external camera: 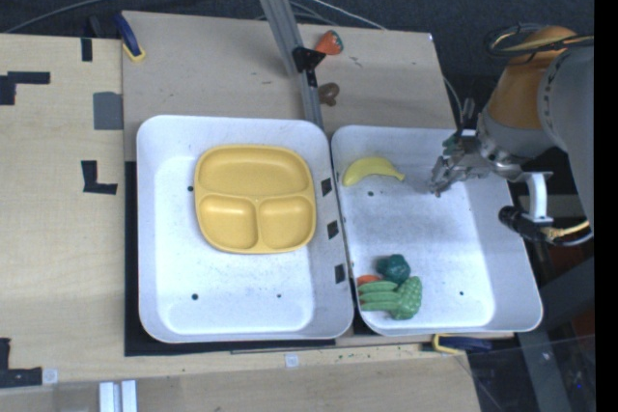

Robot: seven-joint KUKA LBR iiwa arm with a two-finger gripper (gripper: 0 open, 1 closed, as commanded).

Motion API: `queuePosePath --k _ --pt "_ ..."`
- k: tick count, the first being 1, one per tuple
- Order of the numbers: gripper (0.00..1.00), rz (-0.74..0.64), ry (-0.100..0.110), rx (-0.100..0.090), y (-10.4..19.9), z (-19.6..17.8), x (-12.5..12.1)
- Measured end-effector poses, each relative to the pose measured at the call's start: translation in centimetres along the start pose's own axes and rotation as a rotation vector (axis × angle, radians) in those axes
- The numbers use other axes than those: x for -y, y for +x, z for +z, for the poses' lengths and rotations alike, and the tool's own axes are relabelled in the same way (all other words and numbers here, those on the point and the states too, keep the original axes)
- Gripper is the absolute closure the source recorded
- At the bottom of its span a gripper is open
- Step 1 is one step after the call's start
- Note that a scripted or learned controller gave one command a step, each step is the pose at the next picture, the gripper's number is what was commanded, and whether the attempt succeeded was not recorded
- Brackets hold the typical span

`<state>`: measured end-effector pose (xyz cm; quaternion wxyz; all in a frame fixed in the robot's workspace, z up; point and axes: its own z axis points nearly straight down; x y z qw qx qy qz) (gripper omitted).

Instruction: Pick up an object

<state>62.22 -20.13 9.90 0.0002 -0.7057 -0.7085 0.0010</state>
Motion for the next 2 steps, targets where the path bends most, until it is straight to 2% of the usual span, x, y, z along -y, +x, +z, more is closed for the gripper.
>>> queuePosePath --k 1,2 --pt "1.0 0.002 -0.007 0.0 0.5 -6.3 -0.3" --pt "1.0 0.003 -0.005 0.0 0.1 -10.8 0.0"
